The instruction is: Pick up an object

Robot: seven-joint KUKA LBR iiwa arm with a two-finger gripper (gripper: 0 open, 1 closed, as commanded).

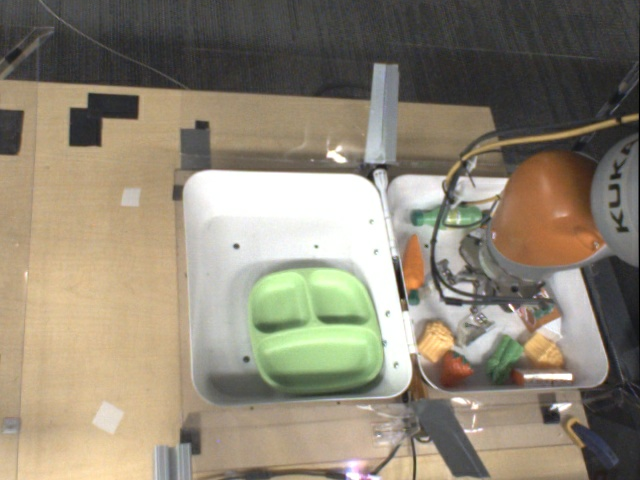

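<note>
Gripper (pixel 490 303) lowered into the right bin (pixel 597 353), set among cables beneath the orange band (pixel 545 213) of the arm; how far open, or closed on anything, cannot be told, the band and wrist lying over it from above.

Left to right across the worktop (pixel 90 298):

Left bin (pixel 215 258) holding a green divided tray (pixel 315 330), lying flat, well apart from the gripper.

Right bin holding the candidate objects: an orange carrot-like piece (pixel 413 264) along the left wall; a green bottle (pixel 445 216) near the far wall, partly behind the cables; a yellow ridged piece (pixel 436 340) and a red piece (pixel 456 369) toward the near left corner; a green piece (pixel 504 356) near the middle; a second yellow piece (pixel 545 348) and a pale stick (pixel 545 376) toward the near right.

Progress, as a judgement: arm positioned for a grasp, nothing visibly lifted, all objects apparently resting on the bin floor; closing, lifting and clearing the bin not yet done.

Hard to make out: the object directly below the gripper, hidden by wrist and cables; identity of the small pieces; a reddish item (pixel 541 315) just right of the gripper, largely covered.
</note>
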